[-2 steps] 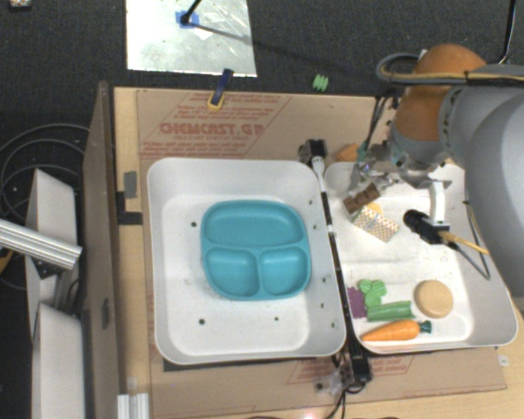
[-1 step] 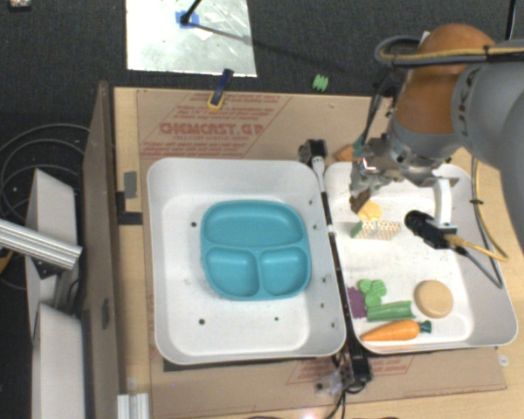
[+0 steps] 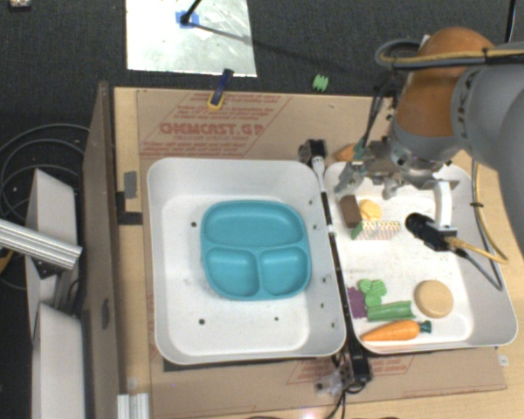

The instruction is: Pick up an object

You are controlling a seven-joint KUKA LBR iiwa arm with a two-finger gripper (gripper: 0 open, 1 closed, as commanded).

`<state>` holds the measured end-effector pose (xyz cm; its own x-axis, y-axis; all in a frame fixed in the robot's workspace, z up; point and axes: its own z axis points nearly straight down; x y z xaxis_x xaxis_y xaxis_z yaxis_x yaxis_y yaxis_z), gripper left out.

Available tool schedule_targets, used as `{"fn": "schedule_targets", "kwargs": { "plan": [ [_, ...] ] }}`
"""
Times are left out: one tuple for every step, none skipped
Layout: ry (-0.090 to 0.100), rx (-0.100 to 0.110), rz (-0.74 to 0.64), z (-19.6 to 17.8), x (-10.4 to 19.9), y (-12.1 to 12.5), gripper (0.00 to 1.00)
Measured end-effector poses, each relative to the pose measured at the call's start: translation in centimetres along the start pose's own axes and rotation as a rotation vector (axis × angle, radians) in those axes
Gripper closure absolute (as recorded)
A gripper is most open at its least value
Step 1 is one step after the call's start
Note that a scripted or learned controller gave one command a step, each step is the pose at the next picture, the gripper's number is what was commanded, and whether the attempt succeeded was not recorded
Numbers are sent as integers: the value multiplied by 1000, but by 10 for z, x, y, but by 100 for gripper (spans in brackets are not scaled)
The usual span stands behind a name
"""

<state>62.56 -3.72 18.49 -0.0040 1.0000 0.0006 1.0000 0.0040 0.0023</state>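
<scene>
At the bottom of the right bin (image 3: 498,317) an orange carrot (image 3: 391,330) lies just beside a green piece (image 3: 389,309) and a purple piece (image 3: 356,302), with a round tan disc (image 3: 435,298) to their right. This tight cluster would be risky to grab, since closing on one item would likely nudge or pinch its neighbour.

Higher in the frame, near the bin's left wall, a brown block (image 3: 350,209) sits just beside a yellow piece (image 3: 370,208), above a pale ridged strip (image 3: 377,228). The gripper (image 3: 386,177) hangs over the upper part of this bin, closest to that pair, so one of them is probably the object to pick. Whether the gripper is spread or closed cannot be told from this angle, and nothing visible shows it holding anything. The likely failures are catching both pieces at once, sliding the block against the wall, or striking the rim shared with the left bin (image 3: 170,321), which holds a blue divided plate (image 3: 255,247).

Beyond the bins, the brown cardboard (image 3: 210,116) carries red print that seems to read "CHEMCAST GP"; the smaller lines are too fine to read
</scene>
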Motion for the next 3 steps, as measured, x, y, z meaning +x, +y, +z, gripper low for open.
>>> {"fn": "schedule_targets", "kwargs": {
  "plan": [
    [-2,4,6,106,-57,11,0],
    [-2,-2,2,88,-54,13,100],
    [-2,-2,1,89,-54,13,0]
  ]
}}
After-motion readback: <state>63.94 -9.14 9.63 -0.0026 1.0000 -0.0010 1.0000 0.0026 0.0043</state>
